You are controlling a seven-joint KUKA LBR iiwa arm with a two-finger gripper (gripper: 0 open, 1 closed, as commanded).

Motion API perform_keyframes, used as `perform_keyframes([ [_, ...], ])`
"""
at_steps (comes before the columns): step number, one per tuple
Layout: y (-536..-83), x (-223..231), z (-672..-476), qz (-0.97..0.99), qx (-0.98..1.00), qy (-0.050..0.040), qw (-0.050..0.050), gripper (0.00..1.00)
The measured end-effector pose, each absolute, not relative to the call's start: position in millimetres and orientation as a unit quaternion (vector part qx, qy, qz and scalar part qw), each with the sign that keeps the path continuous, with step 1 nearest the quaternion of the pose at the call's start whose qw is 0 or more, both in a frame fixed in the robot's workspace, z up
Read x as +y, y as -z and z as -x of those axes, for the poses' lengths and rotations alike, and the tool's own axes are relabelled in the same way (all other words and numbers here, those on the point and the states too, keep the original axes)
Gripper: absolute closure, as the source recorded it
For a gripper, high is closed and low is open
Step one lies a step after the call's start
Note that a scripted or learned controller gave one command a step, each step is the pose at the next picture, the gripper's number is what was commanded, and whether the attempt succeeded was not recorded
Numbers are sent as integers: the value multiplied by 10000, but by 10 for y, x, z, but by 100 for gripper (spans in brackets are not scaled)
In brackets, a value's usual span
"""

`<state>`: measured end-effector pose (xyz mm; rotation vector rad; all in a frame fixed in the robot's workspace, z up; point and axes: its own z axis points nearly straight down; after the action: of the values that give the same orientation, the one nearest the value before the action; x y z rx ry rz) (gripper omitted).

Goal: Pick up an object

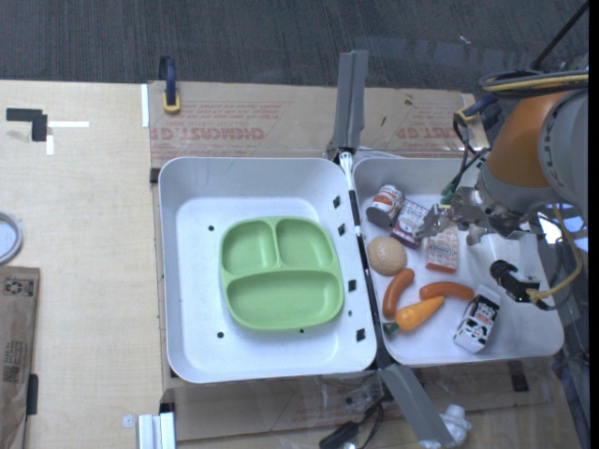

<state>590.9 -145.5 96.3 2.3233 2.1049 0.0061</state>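
Camera view: grey two-finger end effector (438,221), opening and hold impossible to tell, poised in the right white bin (524,344) over a crinkled pink-and-white snack packet (443,250) beside a small purple wrapped packet (412,221); risk: crowded neighbours could spoil the grasp.

red upside-down print, perhaps "CHEMCAST", on cardboard (253,120)

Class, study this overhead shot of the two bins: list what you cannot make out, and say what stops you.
- Gripper, camera view: its fingers are too small and cluttered to judge.
- Packets and: the print is too small to read, and the gripper overlaps them.
- Can: the label is too small to read.
- Arm: cut off by the right edge.
- Right bin: the arm hides its far right part.
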Motion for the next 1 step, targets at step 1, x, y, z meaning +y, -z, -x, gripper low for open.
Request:
perform_keyframes([
  [1, -1047, -1454, -5911, -7400, 6726, -14, 36, 100],
])
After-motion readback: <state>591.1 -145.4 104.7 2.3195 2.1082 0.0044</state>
